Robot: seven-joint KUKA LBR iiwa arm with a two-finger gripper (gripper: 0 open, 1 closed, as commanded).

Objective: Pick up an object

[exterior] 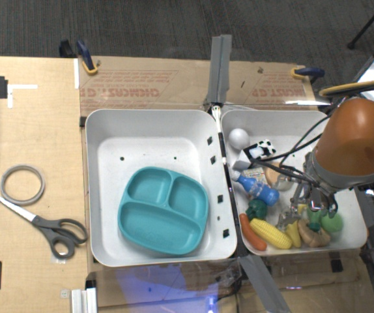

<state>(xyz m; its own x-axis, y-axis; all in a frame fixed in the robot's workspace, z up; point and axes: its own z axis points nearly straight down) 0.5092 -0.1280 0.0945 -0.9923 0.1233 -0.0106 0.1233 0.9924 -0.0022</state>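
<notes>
The right bin (285, 115) holds a heap of toy food. A white ball (238, 137) and a black-and-white toy (260, 150) lie at its far left. A blue toy (258, 189) and a dark green piece (257, 208) lie below them. Along the near wall are an orange-red carrot (253, 234), a yellow corn cob (270, 233), a yellow banana (293, 231), a brown potato (315, 237) and a green ball (332, 222). My gripper (308, 205) hangs low over the banana, potato and green ball, under the orange wrist band (353, 142). The arm hides the bin's right part.
The left bin (109, 142) holds a teal divided plate (164, 210). Scissors (47, 227) and a tape roll (23, 184) lie on the bench at left. A grey post (219, 67) stands behind the wall between the bins. Cables trail from the wrist.
</notes>
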